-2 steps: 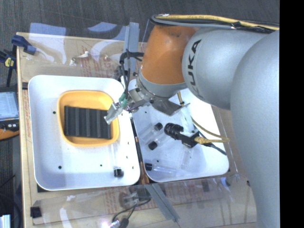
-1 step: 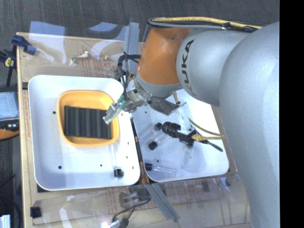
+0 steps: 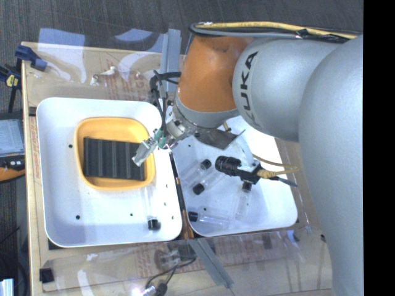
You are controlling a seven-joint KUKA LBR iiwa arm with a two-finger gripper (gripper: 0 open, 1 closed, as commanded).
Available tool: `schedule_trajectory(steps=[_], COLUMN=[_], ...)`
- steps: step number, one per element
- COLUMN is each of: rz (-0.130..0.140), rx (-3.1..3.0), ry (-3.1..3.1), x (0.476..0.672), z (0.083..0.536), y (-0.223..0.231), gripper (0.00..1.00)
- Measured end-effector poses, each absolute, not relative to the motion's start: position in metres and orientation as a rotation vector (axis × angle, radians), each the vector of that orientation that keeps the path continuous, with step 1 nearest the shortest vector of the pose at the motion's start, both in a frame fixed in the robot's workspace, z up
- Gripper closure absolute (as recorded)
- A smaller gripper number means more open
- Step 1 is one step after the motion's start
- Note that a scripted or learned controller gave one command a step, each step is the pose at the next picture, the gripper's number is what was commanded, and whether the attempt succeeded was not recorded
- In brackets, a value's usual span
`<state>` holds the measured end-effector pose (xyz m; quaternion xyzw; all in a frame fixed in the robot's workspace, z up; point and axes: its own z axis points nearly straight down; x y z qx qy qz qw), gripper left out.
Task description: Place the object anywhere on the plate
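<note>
Yellow plate (image 3: 111,128) w/ dark ribbed insert is sitting in the left bin (image 3: 62,227); we're seeing the end effector (image 3: 145,152) hovering at its right rim, pinching a small grey object (image 3: 141,155).

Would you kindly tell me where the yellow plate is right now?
The yellow plate sits in the left white bin, toward its upper middle, with the end effector over its right edge.

We are seeing two white bins (image 3: 49,165) that are looking like smooth, slightly glossy plastic. The yellow plate (image 3: 111,128) at centre left is showing a soft sheen, its dark ribbed inset looking matt. The arm's grey shell (image 3: 308,85) is looking smooth and satin, the orange band (image 3: 213,66) glossy. The bench (image 3: 80,66) is looking like pale wood under clear film.
</note>
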<state>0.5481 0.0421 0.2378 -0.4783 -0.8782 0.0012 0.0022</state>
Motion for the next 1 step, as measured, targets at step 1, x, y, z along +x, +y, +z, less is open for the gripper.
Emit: schedule_trajectory(steps=[1], rz=[0.003], rx=[-1.132], ry=[-2.926], x=[0.5738], z=[0.2027], y=[0.0025], gripper=[0.0])
